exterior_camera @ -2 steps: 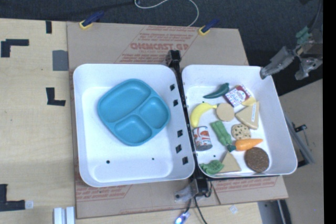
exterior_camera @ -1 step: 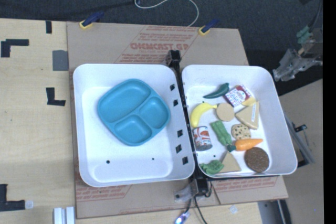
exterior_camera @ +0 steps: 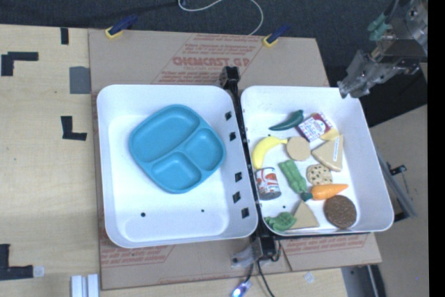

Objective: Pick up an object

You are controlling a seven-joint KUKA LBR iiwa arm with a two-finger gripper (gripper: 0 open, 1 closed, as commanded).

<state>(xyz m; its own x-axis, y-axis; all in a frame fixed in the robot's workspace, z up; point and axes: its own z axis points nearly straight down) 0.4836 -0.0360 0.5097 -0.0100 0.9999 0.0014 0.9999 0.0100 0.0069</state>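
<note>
- white right bin (exterior_camera: 361,125) holds your toy food: cookie (exterior_camera: 340,211), carrot (exterior_camera: 327,190), can (exterior_camera: 268,183), banana (exterior_camera: 266,148), pepper (exterior_camera: 286,122).
- left bin (exterior_camera: 115,149) carries a blue tray (exterior_camera: 177,147).
- gripper (exterior_camera: 353,87) sits over the right bin's far right corner; you cannot tell its finger spread.

The arm reaches in from the right, its hand (exterior_camera: 350,85) pointing down-left (wrist tilted), held high and carrying nothing.
</note>
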